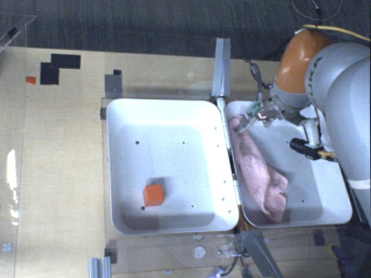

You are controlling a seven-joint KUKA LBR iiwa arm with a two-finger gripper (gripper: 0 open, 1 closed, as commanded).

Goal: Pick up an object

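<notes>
Fingers (250, 119) sit at the pink cloth's (255, 169) upper end in the right bin (333, 210); can't tell their spread. Risk: thin pinch, cloth slips out on lift.

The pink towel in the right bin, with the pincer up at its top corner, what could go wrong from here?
1. The pincer sits at the very corner of the pink towel, so a pinch there may catch only a thin edge and slip off.
2. That corner lies against the wall of the right bin, beside the divider; the pincer could bump the rim.
3. Most of the towel trails down the bin, so it may drag when lifted.
</notes>
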